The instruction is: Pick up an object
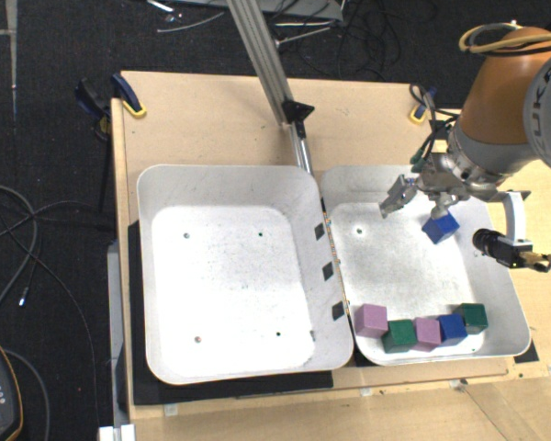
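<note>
Flat tan wooden bench (216, 122) carries two shallow white plastic bins. Left bin (156, 274) and right bin (507, 315) sit touching, near its front edge.

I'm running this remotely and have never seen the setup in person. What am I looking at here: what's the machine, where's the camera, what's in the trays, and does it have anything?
One fixed camera looks down at a slant on a wooden bench. The machine is a robot arm, grey with an orange band, reaching in from the right. At its end is a two-finger gripper.

Two shallow white bins sit side by side. The left bin has only specks on its floor. The right bin holds a row of cubes along its near edge: purple cube, green cube, pink cube, blue cube and dark green cube.

Another blue block hangs tilted just under the gripper, apparently lifted, though the fingers' grip on it is not clear.
</note>
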Action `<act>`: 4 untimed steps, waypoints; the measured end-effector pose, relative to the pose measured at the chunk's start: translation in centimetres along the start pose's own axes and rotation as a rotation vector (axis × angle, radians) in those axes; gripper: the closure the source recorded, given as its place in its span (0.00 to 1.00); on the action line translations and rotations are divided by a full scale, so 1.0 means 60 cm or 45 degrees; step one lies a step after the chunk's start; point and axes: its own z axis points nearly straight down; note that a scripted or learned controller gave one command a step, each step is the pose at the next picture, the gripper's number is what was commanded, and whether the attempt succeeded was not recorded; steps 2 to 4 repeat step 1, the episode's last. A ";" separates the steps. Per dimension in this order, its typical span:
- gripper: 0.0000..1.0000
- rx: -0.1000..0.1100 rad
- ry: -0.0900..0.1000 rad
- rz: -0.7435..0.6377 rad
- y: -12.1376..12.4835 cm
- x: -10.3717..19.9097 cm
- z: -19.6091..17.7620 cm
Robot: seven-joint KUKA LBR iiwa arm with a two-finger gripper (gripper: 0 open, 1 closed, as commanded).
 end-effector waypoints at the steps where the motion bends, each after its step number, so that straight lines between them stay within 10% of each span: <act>1: 0.00 -0.005 -0.006 0.008 0.000 -0.129 -0.022; 4: 0.00 -0.005 -0.006 0.008 0.000 -0.129 -0.022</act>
